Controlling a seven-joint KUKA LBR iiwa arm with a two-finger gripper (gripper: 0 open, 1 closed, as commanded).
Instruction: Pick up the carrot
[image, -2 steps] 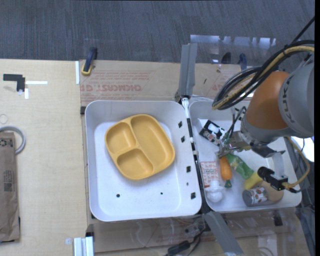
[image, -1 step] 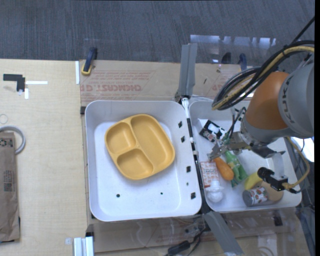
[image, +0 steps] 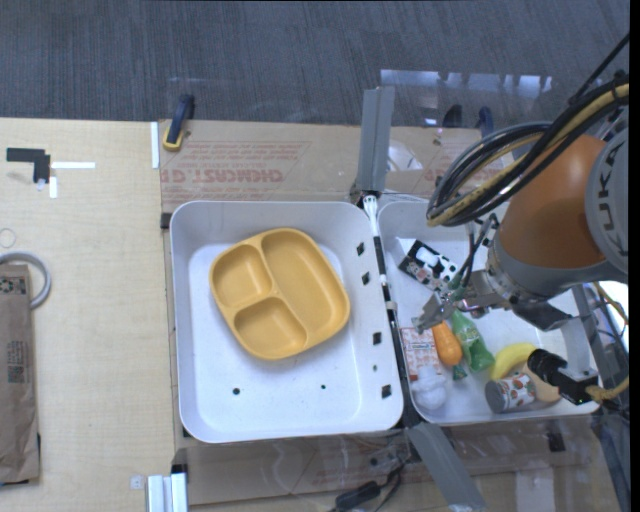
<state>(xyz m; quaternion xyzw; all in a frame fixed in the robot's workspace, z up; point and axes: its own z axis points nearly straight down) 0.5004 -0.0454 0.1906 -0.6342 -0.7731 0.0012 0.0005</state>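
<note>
Orange and short, the carrot (image: 447, 346) lies in the right bin (image: 398, 222), near that bin's front left corner, with its green top (image: 471, 340) just beside it on the right. The end effector (image: 437, 309) hangs just above the carrot's upper end, at the tip of the grey arm with the orange band (image: 550, 215). Whether its fingers are apart or together cannot be told from here, and nothing shows between them. A yellow banana (image: 513, 357) and a small can (image: 508, 392) sit toward the same bin's front right. A black-and-white packet (image: 428, 266) lies nearer its back left. The left bin (image: 190, 330) on the counter (image: 80, 250) carries a yellow divided plate (image: 278, 292) at its middle.
</note>
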